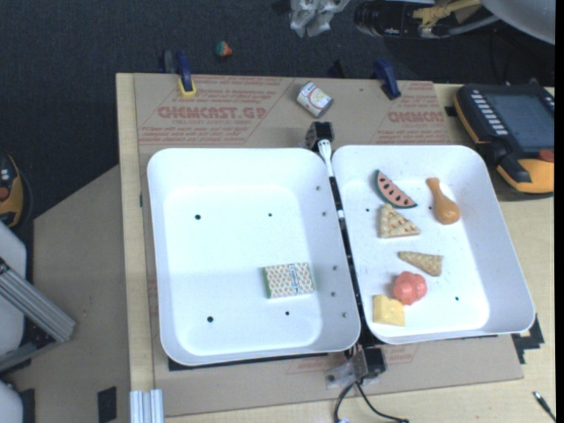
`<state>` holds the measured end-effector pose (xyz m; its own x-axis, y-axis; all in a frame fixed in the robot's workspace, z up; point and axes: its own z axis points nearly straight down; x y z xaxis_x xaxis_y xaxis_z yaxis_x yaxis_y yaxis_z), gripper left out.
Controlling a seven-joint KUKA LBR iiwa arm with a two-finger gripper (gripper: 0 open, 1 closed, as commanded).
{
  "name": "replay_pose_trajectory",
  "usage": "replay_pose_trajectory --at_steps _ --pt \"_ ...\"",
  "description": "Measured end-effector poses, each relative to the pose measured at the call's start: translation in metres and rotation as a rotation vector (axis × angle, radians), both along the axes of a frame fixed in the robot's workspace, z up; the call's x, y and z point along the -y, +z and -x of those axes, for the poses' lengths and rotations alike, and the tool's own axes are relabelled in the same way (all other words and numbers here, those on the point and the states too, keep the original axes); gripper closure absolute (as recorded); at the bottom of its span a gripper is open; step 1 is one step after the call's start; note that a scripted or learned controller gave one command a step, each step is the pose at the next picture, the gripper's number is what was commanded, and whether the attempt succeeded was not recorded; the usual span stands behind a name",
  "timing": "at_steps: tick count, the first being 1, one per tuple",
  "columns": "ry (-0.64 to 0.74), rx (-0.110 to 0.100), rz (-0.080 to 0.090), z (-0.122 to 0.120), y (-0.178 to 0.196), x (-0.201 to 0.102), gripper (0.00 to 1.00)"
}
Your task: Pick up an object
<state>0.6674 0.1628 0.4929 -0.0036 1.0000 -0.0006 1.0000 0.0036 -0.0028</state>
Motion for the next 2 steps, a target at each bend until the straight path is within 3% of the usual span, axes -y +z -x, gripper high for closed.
replay_pose_trajectory --at_steps 1,2 --pt "-0.002 0.011 -0.002 0.003 0.045 -0.011 1.00" --pt "-0.003 -0.016 0.004 0.024 -0.114 -0.026 1.00"
